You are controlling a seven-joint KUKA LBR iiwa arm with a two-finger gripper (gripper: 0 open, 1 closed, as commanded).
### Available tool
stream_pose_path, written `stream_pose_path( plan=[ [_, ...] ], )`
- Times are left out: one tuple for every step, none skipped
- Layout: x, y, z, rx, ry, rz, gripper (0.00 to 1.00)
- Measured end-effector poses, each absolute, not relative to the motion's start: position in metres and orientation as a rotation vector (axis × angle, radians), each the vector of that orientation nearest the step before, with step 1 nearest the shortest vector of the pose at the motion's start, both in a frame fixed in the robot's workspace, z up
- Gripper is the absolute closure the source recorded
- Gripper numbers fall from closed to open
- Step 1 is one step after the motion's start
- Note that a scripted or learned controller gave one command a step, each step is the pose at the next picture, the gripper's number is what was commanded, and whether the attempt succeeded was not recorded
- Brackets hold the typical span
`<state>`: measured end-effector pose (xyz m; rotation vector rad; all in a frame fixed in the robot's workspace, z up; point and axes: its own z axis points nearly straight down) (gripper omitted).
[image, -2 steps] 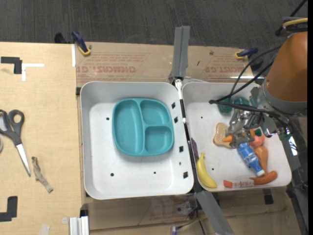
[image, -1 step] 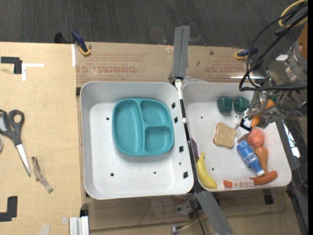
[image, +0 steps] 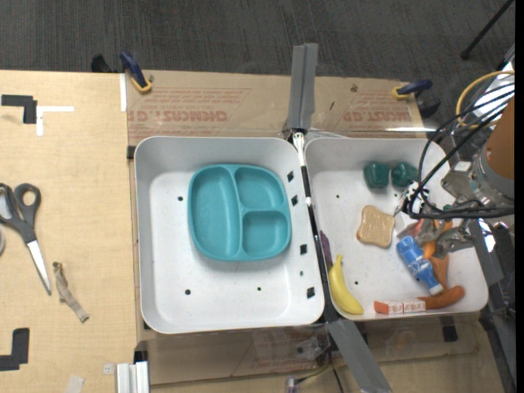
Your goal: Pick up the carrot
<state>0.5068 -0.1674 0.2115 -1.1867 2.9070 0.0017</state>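
Orange carrot (image: 443,298) lies in the right bin (image: 348,166) near its front right corner, long axis roughly left-right. I place the end effector (image: 446,237) just behind it, beside a blue bottle (image: 417,262); I cannot tell its grip state.

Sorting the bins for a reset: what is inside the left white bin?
The left white bin holds one teal divided plate, lying flat with its three compartments bare. Whatever sits under the plate is covered and cannot be seen.
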Motion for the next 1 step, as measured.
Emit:
stream_pose_path(
  plan=[
    [0.5008, -0.1133, 0.2119, -1.381, 2.821, 0.003, 1.0]
  ],
)
